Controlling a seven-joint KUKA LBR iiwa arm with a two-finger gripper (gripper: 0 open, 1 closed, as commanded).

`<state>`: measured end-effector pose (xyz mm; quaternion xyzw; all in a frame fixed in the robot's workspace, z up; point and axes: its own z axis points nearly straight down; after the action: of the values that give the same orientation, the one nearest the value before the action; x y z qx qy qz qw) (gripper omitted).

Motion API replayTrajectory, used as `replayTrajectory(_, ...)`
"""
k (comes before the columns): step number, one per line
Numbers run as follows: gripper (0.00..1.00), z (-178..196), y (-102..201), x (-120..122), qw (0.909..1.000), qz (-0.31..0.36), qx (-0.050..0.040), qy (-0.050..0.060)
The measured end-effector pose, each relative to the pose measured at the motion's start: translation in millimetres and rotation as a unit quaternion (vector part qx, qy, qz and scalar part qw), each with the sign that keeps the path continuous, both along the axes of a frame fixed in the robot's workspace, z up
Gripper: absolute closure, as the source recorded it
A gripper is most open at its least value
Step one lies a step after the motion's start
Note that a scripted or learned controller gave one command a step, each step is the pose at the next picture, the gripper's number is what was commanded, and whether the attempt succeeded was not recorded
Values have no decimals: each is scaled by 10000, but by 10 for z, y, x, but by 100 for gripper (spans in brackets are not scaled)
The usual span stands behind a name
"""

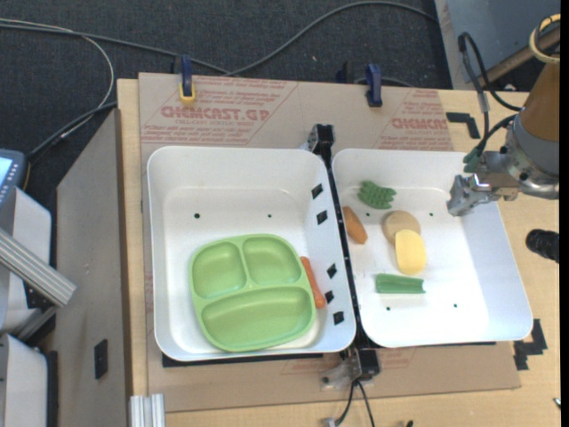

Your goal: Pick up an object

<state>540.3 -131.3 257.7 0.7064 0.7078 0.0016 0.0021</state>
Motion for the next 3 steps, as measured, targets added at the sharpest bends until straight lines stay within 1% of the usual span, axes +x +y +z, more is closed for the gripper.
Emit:
replayTrajectory(1, 100, 14, 622, -67, 10000, 26, 22, 32)
replayTrajectory(2, 100, -104, 1085, -57, 10000, 17, 14, 39)
replayTrajectory(3, 100, -120, 1641, -24, 10000, 24, 16, 28)
